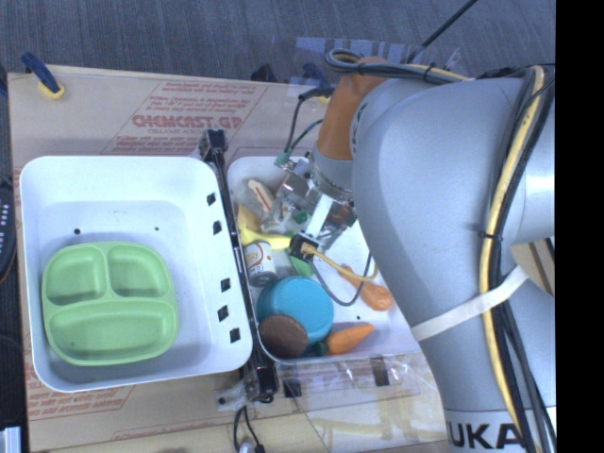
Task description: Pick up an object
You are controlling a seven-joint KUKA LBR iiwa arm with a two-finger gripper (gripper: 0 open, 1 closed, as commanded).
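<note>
Flanking cardboard [142,121], two white bins [57,182]

Brown bench [142,121] bears two white bins [123,182] [392,343] side by side.

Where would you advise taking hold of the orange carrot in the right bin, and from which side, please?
I'd grip the carrot across its thick middle, coming straight down from above. It lies flat near the bin's front wall, its long axis pointing left-right, with the blue bowl close at its left end. So the pincer probably closes best front to back across it.
</note>
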